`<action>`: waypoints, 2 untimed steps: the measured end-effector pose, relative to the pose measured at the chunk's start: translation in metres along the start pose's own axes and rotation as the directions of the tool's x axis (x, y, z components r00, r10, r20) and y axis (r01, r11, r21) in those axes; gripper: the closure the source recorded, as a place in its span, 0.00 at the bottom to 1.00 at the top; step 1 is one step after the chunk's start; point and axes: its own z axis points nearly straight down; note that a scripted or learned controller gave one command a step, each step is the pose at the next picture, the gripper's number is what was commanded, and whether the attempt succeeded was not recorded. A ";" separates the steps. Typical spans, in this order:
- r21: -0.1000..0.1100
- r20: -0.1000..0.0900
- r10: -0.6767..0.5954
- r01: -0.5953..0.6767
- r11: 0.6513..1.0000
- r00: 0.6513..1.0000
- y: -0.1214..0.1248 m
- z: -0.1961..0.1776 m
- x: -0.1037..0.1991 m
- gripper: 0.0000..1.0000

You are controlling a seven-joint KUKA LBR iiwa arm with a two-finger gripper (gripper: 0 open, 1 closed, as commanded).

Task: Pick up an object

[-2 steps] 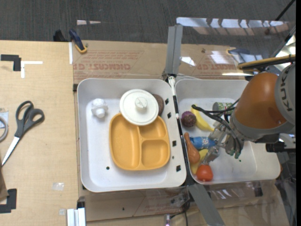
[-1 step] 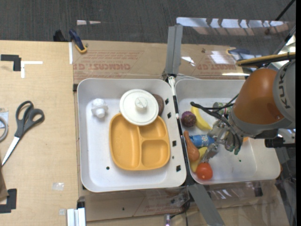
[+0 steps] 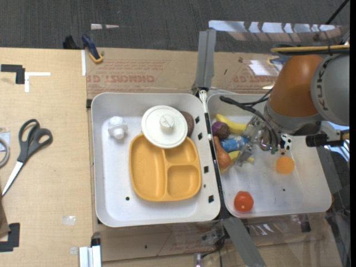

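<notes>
The right bin (image 3: 300,202) holds a cluster at its left side: a yellow banana (image 3: 229,123), a purple round piece (image 3: 220,129), a blue object (image 3: 232,144) and an orange carrot-shaped piece (image 3: 222,158). An orange ball (image 3: 285,165) lies further right and a red tomato (image 3: 243,201) sits near the front. My gripper (image 3: 250,142) hangs low over the cluster, right beside the blue object and partly covering it. The wrist hides how the gripper meets the objects.
The left bin (image 3: 105,199) carries a yellow divided plate (image 3: 161,177), a white round lid (image 3: 165,125) over a brown item, and a small white piece (image 3: 117,129). Scissors (image 3: 28,143) lie on the bench at far left. A divider wall (image 3: 208,149) separates the bins.
</notes>
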 end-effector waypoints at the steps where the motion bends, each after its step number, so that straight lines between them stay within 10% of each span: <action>1: 0.001 0.008 -0.002 0.002 1.000 1.000 -0.001 -0.012 -0.003 1.00; 2: 0.001 0.006 -0.002 0.002 1.000 1.000 0.000 -0.011 -0.002 0.00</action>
